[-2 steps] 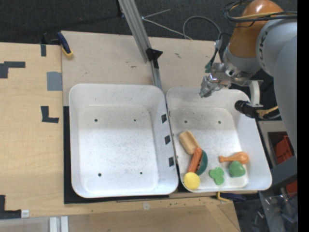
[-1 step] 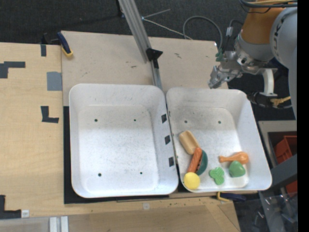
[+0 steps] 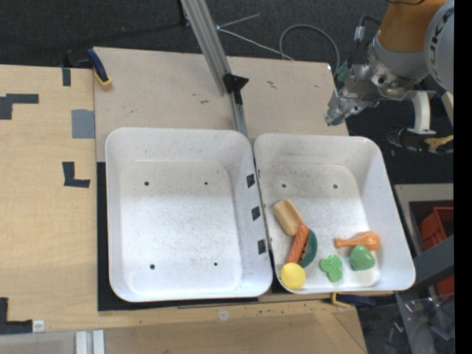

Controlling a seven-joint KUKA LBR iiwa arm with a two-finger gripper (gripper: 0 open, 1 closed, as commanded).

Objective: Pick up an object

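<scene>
The scene is lit evenly and brightly from above, and no hard shadows are cast. The two white bins (image 3: 177, 212) are rendered very bright, with mild glare along their rims. Soft, faint shading is seen under the toys. Detail is slightly soft and grainy throughout. The dark floor (image 3: 295, 6) at the top is left underexposed.

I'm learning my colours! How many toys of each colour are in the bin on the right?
Tan: 1, the bread roll
Orange: 2, the carrot and the drumstick-shaped toy
Green: 3, the dark green piece, the light green toy and the green pepper-like toy
Yellow: 1, the lemon
Total: 7
</scene>
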